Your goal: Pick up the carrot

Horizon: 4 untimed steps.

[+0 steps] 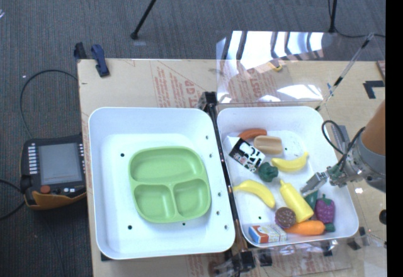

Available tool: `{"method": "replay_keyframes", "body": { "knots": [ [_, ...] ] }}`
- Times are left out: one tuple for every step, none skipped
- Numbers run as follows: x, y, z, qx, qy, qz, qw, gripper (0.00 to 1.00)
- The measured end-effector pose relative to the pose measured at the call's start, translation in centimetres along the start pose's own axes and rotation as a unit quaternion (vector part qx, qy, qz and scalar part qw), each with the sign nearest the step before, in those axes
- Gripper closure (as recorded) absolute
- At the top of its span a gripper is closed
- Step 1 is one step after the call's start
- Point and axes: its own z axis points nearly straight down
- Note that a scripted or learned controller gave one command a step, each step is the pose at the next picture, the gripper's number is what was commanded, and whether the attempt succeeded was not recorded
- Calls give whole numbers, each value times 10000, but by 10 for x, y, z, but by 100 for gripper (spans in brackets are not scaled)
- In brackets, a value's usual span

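- Camera view, looking down at a slant: I see two white bins side by side on the bench, left bin [101, 143] and right bin [343, 137].
- Left bin holds a green divided plate [169, 182], 3 compartments, sitting roughly mid-bin.
- Carrot [306, 228] lies on its side near the front edge of the right bin, between the small carton [266, 233] on its left and the purple grapes [325, 210] just above-right.
- Gripper [313, 182] comes in from the right w/ the grey arm [371, 165]; it hangs over the right part of the right bin, above the yellow bottle [295, 201] and apart from the carrot.
- Fingers look slightly parted, nothing between them as far as I can tell; detail is small so not 100% sure.
- Other stuff in right bin: banana [255, 190] mid-left, 2nd banana [290, 163] higher up, dark green veg [268, 172] between them, bread roll [269, 144], red-orange piece [252, 134] near the back, black/white box [245, 155], brown round item [285, 216] next to the carton.
- Teach pendant [53, 170] sits on the floor left of the bench.
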Motion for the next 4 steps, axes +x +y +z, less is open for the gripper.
{"method": "replay_keyframes", "body": {
  "knots": [
    [53, 8, 69, 26, 25, 230, 9997, 0],
    [-1, -10, -44, -14, -19, -722, 9974, 0],
    [56, 12, 68, 15, 12, -765, 9971, 0],
    [16, -7, 4, 4, 3, -1595, 9872, 0]
  ]
}}
